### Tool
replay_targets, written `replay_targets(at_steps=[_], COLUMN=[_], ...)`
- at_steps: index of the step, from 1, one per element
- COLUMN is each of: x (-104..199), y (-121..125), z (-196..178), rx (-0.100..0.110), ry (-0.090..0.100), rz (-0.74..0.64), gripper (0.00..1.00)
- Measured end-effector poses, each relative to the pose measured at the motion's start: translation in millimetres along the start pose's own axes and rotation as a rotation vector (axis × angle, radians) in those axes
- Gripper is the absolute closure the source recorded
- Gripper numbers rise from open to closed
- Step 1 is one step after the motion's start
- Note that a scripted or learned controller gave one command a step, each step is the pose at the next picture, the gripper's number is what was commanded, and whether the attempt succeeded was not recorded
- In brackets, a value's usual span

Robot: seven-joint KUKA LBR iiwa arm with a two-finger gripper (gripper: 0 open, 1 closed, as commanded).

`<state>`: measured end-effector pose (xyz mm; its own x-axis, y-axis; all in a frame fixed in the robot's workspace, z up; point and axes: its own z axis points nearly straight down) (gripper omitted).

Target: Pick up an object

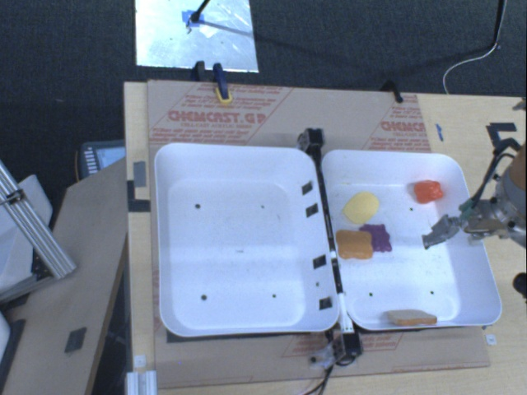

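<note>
The arm reaches in from the right, and its tool (436, 233) hangs over the right-hand bin (473, 278), near that bin's right wall, with nothing visible in its grasp; whether it is released or clenched I cannot tell from this slant. The candidates for picking all lie in that same bin: a red-orange piece (427, 191) near the far right corner, a pale yellow piece (361, 206) toward the divider, an orange piece (354, 244) just below it, a purple piece (379, 236) touching the orange one on its right, and a flat tan piece (411, 317) resting close against the near wall. The left-hand bin (239, 171) sits beside it on the bench (272, 109). The task looks barely begun, since no object has left the floor of the bin. Several things could spoil a grab from here. The tool stands over bare white floor between the purple piece and the red-orange one, so a straight descent would likely close on nothing. Going for the orange and purple pair risks catching both, or nudging one aside while pinching the other. The tan piece is low and flat against the wall, leaving little room for a grip, and the wall could block the tool. The rounded yellow piece may squirt out under pressure.
</note>
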<state>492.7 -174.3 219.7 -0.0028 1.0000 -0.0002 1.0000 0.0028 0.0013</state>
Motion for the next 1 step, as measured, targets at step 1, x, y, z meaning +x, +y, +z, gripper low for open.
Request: replay_targets(at_steps=[1], x=[-0.2], y=[1.1], z=[-11.1], rx=[-0.004], ry=[-0.001], rz=[-0.003], gripper=[1.0])
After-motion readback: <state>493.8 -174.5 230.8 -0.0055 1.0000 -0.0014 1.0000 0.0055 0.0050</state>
